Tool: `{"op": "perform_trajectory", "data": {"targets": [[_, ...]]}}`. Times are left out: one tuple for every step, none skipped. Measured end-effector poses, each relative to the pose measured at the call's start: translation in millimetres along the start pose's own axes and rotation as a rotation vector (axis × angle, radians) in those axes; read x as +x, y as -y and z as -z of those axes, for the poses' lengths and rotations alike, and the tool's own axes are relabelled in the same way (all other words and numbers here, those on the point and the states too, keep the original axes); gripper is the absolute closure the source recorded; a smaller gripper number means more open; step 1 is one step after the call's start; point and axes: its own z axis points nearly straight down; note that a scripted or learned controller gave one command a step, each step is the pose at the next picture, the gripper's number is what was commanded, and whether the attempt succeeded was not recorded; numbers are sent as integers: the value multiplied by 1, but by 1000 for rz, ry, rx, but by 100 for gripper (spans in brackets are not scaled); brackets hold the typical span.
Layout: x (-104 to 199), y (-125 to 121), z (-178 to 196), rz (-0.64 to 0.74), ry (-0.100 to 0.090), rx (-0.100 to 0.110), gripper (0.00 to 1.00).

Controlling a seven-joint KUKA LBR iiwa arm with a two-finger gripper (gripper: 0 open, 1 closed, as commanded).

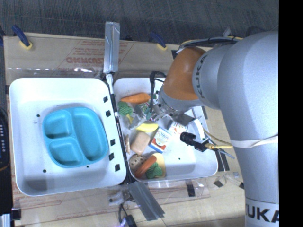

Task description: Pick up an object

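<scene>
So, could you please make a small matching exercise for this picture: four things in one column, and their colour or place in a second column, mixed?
Things:
1. divided plate
2. carrot
3. band above the wrist
4. broccoli

Descriptions:
A. orange, on the arm
B. green, in the right bin, just below the carrot
C. light blue, in the left bin
D. orange, near the right bin's far edge

Pairs: 1-C, 2-D, 3-A, 4-B

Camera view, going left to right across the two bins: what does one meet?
Left white bin → blue three-compartment plastic tray → right white bin with its heap of toy food, an orange carrot on top → grey arm with orange band.
</scene>
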Motion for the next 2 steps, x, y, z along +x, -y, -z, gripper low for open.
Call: {"op": "perform_trajectory", "data": {"targets": [[0,-1,11,3,0,0,100],[24,-17,123,-162,3,-7,100]]}}
